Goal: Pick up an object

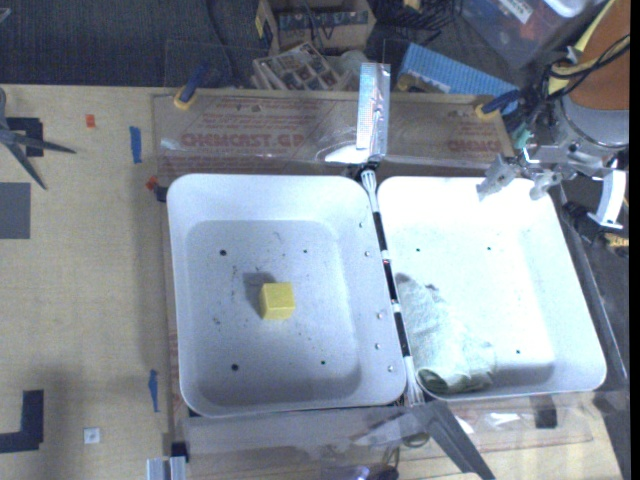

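Yellow block (278, 300) sits near the middle of the left bin (190, 208), loose, nothing touching it. A rolled whitish cloth (440, 340) lies along the right bin's (560, 268) left wall. Your gripper (515, 180) hangs over the right bin's far right corner, well apart from both, carrying nothing. Its spread I can't tell from here. Pick not yet started: approach, closure and lift all remain.

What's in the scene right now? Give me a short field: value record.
left bin: holds a yellow block, near the middle of the floor
right bin: holds a rolled white cloth, lying along the left wall toward the near corner
gripper: above the far right corner of the right bin, apart from both items
held item: none visible
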Controlling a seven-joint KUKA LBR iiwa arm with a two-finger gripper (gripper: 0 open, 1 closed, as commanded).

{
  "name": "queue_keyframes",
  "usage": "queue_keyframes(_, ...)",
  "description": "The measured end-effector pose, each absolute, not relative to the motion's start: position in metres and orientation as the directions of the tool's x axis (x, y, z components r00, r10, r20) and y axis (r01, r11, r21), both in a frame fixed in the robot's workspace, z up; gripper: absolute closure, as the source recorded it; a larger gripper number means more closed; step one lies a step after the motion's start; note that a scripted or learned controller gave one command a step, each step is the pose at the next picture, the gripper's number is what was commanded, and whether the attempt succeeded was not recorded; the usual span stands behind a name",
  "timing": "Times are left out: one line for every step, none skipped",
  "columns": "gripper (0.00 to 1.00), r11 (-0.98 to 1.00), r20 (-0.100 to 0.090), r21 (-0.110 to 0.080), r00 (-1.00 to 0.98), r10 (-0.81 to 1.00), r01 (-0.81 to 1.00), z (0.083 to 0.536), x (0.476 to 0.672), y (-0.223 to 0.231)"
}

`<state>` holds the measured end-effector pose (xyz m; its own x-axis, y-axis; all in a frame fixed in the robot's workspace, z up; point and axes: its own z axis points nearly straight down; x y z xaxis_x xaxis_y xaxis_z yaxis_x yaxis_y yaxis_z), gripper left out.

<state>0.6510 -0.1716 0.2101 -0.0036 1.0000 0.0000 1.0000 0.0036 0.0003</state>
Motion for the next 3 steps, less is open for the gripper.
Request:
queue_keyframes(0.0, -0.124, -0.001, 0.004, 0.124, 0.992, 0.992, 0.236, 0.6678, -0.111)
queue_keyframes(0.0, -0.123, -0.001, 0.003, 0.123, 0.992, 0.992, 0.2359, 0.6678, -0.1107)
queue_keyframes(0.0, -0.123, -0.001, 0.003, 0.123, 0.992, 0.992, 0.2359, 0.6678, -0.1107)
